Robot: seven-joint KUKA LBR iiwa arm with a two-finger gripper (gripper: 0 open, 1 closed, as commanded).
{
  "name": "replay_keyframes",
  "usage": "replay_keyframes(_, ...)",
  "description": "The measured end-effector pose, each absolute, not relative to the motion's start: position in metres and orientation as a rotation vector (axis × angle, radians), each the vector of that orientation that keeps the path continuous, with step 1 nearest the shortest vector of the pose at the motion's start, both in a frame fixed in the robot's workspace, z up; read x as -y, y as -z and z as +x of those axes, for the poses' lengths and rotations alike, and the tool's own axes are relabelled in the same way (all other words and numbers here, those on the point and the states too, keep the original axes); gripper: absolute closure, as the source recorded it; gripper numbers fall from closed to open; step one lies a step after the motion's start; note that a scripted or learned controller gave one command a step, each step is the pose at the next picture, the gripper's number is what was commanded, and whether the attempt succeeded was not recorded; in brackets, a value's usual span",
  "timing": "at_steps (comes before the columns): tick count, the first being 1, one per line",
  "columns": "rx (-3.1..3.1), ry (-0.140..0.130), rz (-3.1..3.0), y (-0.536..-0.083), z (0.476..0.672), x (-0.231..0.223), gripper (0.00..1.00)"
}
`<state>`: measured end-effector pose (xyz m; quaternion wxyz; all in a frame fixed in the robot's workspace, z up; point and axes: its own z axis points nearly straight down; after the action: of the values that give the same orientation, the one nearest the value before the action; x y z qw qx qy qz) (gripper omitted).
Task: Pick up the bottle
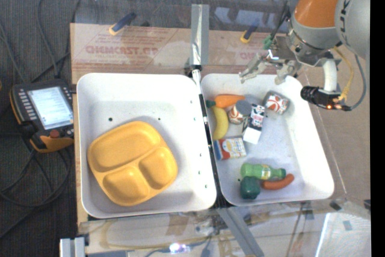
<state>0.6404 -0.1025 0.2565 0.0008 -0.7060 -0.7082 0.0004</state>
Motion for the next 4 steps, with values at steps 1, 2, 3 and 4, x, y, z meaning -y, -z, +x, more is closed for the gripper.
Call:
replay_keyframes(1, 2.226, -0.002, -2.213, -0.265, 0.641, 0.101, 1.0)
replay_keyframes(2, 2.225, -0.002, -2.213, -0.265, 0.641, 0.101, 0.0)
replay_keyframes(3, 2.431, -0.004, -1.994, -0.342, 0.669, 0.083, 0.0)
replay_keyframes(4, 2.562, -0.001, -1.814, -0.183, 0.591, 0.081, 0.0)
